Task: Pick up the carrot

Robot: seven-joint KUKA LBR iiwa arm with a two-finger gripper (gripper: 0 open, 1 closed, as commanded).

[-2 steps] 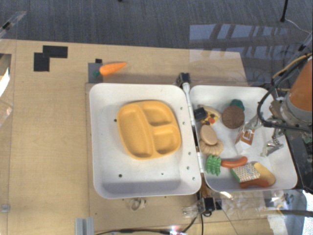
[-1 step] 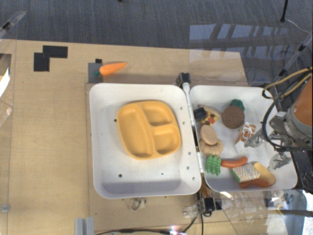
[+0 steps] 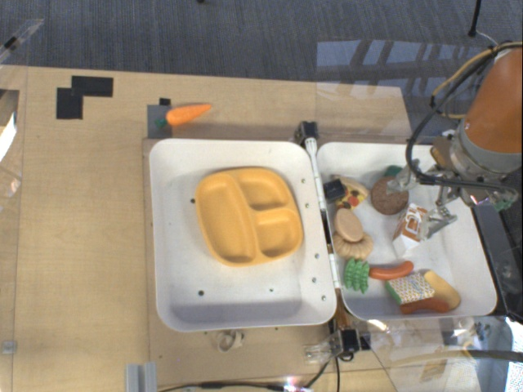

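From the camera view above the table, the carrot (image 3: 186, 114) is a small orange cone with a green stub at its blunt end, lying on its side on the bare wood of the table (image 3: 82, 243), just beyond the far edge of the left bin (image 3: 167, 219), near that bin's far left corner. Its tip points toward the right, and its green end sits against a small grey block (image 3: 158, 119).

The gripper (image 3: 433, 207) hangs over the right bin (image 3: 474, 251), toward that bin's far right side, well apart from the carrot. Its thin metal fingers (image 3: 442, 216) point downward and sit just beside a small white and red packet (image 3: 411, 223); how far they stand apart cannot be told, and nothing can be seen between them.

The arm (image 3: 494, 104) comes in from the table's right edge, its orange band rounded and large above the wrist, with dark cables looping off it over the bin's far right corner.

The left bin carries a yellow divided tray (image 3: 247, 215). The right bin holds a brown round piece (image 3: 390, 195), a green toy (image 3: 355, 273) and a red sausage shape (image 3: 391, 270).
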